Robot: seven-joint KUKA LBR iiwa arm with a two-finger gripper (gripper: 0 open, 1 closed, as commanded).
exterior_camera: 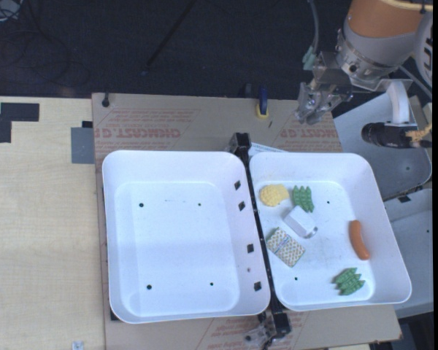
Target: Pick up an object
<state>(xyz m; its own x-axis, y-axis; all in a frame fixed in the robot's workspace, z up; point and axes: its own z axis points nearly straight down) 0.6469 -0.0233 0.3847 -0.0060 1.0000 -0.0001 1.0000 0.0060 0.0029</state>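
Observation:
The right bin point(383, 195) holds several small objects: a yellow corn-like piece point(274, 194), a green ridged piece point(302, 197), a white block point(300, 222), a checkered packet point(285, 246), an orange sausage point(359, 239) and a green pea pod point(348, 281). My gripper point(312, 112) hangs high above the bench, beyond the far edge of the right bin, well apart from all of them. Nothing shows between its fingers.
The left bin point(117, 195) sits beside the right one, joined by a black clip strip point(250, 217). Both rest on a brown board point(175, 119). A blue and yellow clamp point(263, 102) stands at the board's far edge.

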